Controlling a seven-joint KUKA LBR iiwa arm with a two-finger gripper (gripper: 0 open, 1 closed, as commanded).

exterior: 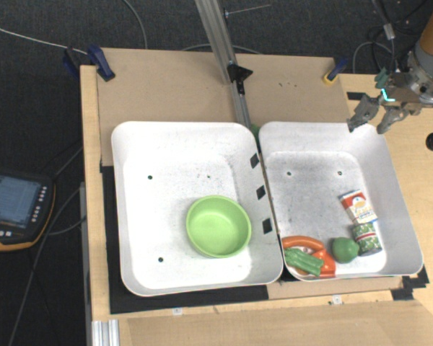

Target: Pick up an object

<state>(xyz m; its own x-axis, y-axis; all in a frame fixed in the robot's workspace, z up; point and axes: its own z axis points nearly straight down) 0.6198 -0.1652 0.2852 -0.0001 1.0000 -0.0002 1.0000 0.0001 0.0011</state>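
Right bin, carton pointing upper-left, tool open

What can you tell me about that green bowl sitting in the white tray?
The green bowl is round, pale lime green, and looks like smooth plastic with a slight sheen. It stands upright, open side up, with nothing visible inside it. It rests on the floor of the left bin, toward the near right part, close to the divide between the two bins. Nothing else touches it. The claw hangs far off, over the far right corner of the other bin.
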